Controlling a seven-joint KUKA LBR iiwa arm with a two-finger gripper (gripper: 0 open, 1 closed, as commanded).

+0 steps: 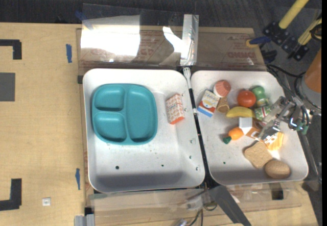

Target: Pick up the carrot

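Note:
The carrot (234, 134) is a short orange piece with a green stub at its lower left end. It lies on the floor of the right bin (225, 166), just below a yellow banana (239, 112) and beside a small white block (246, 123). My gripper (273, 119) hangs low over the right side of the same bin, to the right of the carrot and apart from it. It is above a cluster of a green-labelled pack (262, 112) and a yellow-orange cheese wedge (276, 141). Nothing of the carrot is in its grasp.
The right bin also holds a red tomato (246, 98), a green fruit (259, 92), a small carton (209, 102), a pink-red item (222, 88), a bread slice (257, 153) and a brown bun (277, 169). The left bin holds a teal divided plate (124, 113) and a small box (175, 108).

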